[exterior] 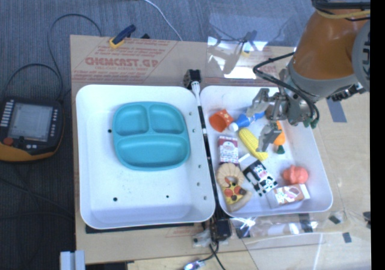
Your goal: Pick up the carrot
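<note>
While tool (269, 124) hovers over carrot (278, 138), finger state unclear; carrot partly hidden.

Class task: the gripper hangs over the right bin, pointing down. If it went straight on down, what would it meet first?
Most likely the carrot, which lies right below the gripper, beside the corn. Depth is hard to judge from this slanted view, so a finger might touch the corn first.

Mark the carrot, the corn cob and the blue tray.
carrot (277, 138), camera view, orange body by the tool
corn cob (248, 141), camera view, middle of the cob
blue tray (151, 135), camera view, central divider
</note>
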Motion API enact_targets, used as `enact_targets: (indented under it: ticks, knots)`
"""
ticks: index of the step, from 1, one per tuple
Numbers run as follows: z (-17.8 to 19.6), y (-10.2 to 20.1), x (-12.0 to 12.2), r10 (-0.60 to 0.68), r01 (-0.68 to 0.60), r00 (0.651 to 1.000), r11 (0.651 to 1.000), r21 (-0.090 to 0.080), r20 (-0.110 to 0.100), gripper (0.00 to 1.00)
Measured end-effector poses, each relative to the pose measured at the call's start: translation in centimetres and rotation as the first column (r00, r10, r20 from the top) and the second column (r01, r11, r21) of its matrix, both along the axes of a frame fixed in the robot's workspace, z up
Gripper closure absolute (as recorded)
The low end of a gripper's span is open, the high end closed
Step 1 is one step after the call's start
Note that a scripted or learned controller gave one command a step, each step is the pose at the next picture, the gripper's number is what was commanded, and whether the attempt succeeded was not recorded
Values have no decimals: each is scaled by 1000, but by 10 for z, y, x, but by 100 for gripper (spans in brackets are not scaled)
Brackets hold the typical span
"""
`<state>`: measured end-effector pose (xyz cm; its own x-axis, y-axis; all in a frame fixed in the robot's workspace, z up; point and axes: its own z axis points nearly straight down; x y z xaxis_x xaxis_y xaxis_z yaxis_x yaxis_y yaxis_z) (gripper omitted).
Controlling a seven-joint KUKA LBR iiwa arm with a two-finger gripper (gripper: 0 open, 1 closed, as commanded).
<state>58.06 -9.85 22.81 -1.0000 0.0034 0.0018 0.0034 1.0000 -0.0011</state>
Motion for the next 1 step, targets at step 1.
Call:
enact_targets:
  ticks: [1]
  knots:
    - [-53, -54, -6, 146, -146, 989, 989, 2, -3, 0]
